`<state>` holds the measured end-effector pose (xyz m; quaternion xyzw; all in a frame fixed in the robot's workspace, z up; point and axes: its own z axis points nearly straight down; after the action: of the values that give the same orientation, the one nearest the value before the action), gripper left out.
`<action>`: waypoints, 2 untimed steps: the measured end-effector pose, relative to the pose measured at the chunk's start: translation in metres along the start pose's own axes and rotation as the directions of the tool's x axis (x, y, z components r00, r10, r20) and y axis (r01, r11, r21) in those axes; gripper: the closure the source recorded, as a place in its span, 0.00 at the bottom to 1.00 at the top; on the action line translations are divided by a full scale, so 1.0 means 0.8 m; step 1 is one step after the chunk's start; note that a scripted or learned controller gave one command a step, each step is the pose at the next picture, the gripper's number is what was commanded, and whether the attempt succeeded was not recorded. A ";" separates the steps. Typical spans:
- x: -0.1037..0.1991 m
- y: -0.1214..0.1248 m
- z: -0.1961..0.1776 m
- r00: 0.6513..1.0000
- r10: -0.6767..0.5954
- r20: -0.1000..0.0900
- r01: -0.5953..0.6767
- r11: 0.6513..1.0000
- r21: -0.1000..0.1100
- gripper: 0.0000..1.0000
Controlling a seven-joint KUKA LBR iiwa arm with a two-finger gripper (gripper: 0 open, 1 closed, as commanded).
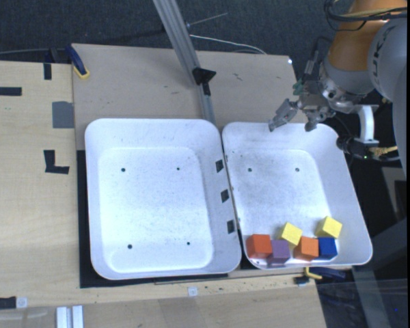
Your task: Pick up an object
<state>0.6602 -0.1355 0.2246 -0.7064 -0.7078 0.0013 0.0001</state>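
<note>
- Nearest the camera we saw six small blocks bunched at the near edge of the right bin [342, 183]: an orange block [260, 244], a purple block [280, 251], a yellow block [291, 234], a second orange block [307, 247], a blue block [327, 247] and a second yellow block [331, 227].
- The purple, second orange and blue blocks sat touching in a row; the first orange block touched the purple one.
- We judged the blocks light, stiff and not fragile, with flat faces that should take a pinch across two opposite sides without slipping much.
- The second yellow block looked the easiest to take, we thought, since it stood a little clear of the row, though it was tilted and near the bin's right wall.
- The left bin [106, 183] held nothing to take.
- The gripper [297, 115] hung over the far rim of the right bin, well apart from the blocks, its fingers spread and grasping nothing.
</note>
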 end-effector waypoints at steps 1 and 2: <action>-0.010 -0.058 0.060 1.000 0.003 -0.001 -0.003 1.000 0.007 0.00; -0.038 -0.123 0.023 1.000 0.004 -0.001 -0.004 1.000 -0.001 0.00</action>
<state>0.5615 -0.1660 0.2066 -0.7079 -0.7064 0.0009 0.0001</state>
